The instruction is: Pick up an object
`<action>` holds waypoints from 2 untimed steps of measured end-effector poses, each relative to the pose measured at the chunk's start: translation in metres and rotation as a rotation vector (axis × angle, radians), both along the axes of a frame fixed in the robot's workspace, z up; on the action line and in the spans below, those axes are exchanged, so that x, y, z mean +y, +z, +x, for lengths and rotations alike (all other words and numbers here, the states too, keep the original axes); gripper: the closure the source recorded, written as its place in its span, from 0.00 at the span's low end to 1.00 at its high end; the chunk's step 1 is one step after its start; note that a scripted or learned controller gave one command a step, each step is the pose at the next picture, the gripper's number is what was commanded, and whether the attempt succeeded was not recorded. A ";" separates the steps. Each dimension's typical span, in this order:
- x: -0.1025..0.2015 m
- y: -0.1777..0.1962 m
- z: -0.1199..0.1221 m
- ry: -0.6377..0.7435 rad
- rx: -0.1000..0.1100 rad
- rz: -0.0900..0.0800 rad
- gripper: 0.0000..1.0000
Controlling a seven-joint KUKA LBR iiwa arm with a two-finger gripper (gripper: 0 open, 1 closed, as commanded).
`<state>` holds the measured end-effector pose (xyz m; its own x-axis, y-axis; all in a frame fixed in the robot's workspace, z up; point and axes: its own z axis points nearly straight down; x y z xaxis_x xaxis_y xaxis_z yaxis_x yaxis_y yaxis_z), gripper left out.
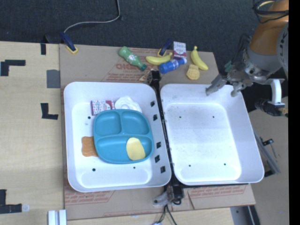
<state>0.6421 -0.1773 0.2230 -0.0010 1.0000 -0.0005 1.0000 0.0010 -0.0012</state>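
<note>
Gripper (224,87) hovered over the right bin's (213,170) one o'clock rim, fingers apart, holding nothing.
You needed to swing toward nine o'clock: blue plate (111,135), then yellow piece (136,149) at its five o'clock; that small one looked the easier grasp.

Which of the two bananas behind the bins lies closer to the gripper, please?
The right banana, lying alone; the other banana lies farther left of the gripper, by the blue bottle.

Bins (211,170): smooth white plastic. Divided plate (115,128): matt blue plastic. Bench (26,135): pale wood. Underlay (117,71): brown cardboard.
</note>
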 end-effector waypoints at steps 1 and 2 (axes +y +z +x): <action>0.041 -0.122 0.018 0.000 0.004 0.002 0.00; 0.081 -0.137 -0.001 0.000 -0.002 -0.001 0.00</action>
<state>0.6406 -0.0967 0.0856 -0.0014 1.0000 -0.0018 1.0000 0.0014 0.0008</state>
